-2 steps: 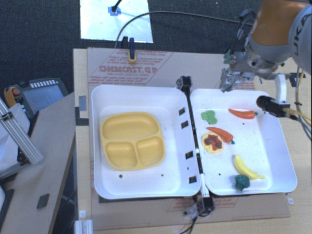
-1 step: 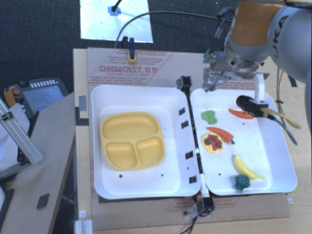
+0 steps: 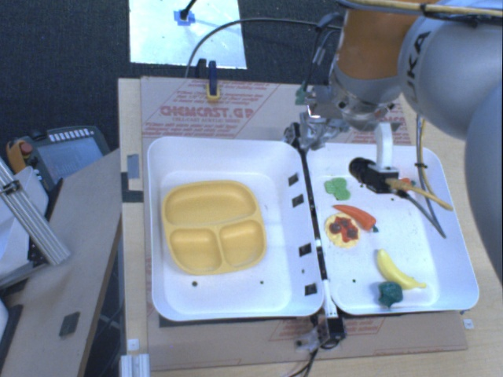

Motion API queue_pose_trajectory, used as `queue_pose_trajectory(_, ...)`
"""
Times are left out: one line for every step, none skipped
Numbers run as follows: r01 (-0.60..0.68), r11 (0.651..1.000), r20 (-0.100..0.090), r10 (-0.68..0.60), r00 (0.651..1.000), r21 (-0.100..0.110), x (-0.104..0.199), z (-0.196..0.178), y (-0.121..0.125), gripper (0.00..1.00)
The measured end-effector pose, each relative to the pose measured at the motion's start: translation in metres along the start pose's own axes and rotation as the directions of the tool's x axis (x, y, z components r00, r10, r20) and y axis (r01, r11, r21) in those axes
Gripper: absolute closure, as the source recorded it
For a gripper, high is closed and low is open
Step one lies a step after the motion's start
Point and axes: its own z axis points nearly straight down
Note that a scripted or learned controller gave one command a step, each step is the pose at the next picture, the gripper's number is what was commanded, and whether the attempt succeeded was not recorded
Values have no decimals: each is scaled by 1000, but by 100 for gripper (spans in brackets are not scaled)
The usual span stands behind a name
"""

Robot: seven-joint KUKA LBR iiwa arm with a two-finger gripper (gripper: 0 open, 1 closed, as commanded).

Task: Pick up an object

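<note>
The right bin (image 3: pixel 452 277) holds several toy foods. A small green piece (image 3: pixel 337 187) lies near its back left. Just in front of it are an orange-red carrot (image 3: pixel 355 214) and a round pizza piece (image 3: pixel 343 229). Nearer the front lie a yellow banana (image 3: pixel 397 270) and a dark green broccoli (image 3: pixel 390 293). My gripper (image 3: pixel 311 134) hangs over the back rim where the two bins meet, behind and to the left of the green piece. Nothing shows between its tips.
A yellow divided plate (image 3: pixel 212 225) lies in the left bin (image 3: pixel 157 171). The bulky grey and orange arm (image 3: pixel 385 30) looms over the right bin's back. A clamp (image 3: pixel 211 81) stands behind the bins, and a pendant (image 3: pixel 63 151) sits at the left.
</note>
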Motion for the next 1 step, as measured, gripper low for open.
queue_pose_trajectory(0,1000,-1,0,1000,3,50,30,-7,100)
